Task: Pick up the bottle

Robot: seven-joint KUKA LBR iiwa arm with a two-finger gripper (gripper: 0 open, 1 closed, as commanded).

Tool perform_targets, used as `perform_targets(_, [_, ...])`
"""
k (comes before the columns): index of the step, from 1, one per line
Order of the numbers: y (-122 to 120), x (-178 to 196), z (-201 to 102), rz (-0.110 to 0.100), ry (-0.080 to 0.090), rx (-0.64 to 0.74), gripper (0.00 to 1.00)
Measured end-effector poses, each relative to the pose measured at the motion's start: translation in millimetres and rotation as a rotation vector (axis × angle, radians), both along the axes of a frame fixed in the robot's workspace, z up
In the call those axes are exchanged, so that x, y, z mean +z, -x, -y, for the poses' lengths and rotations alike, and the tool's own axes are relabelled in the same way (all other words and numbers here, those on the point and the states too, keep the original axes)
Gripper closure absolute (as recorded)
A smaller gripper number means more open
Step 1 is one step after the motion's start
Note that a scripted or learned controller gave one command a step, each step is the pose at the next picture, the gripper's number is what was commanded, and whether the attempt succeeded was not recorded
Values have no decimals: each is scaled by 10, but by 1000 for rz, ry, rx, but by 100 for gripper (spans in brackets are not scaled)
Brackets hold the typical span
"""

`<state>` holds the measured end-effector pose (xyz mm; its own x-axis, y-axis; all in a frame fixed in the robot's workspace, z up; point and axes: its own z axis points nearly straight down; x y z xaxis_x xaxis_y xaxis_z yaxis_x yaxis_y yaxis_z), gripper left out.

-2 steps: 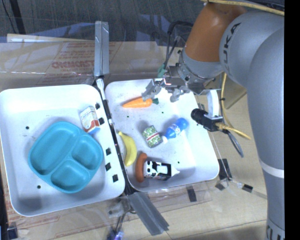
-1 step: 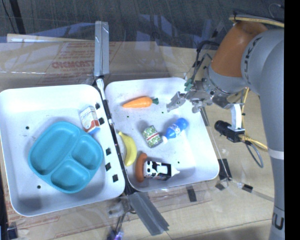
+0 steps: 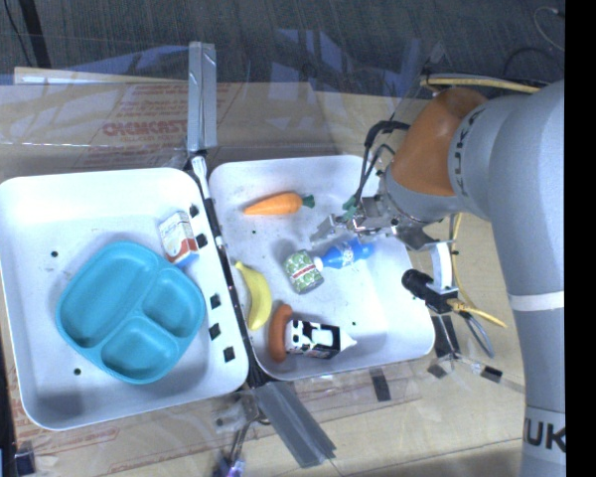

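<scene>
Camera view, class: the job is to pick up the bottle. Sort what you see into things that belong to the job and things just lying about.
Belongs to the job:
- bottle, blue, in the right bin
- gripper, right above it

Just lying about:
- carrot
- banana
- green patterned ball
- toy cow
- blue divided plate
- small carton

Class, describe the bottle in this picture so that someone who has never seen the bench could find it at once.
Look in the right bin, the one the grey arm reaches into. Near its middle, just under the gripper, lies the bottle, on its side. It is the only blue thing there, beside a green-and-white patterned ball and below the carrot.
</scene>
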<state>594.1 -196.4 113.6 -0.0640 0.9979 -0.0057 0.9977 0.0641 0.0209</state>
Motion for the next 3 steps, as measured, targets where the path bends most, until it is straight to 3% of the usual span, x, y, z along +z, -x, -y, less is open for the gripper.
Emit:
perform_targets(2, [64, -73, 87, 1, -2, 56, 0])
perform_targets(3, [99, -71, 82, 1, -3, 19, 0])
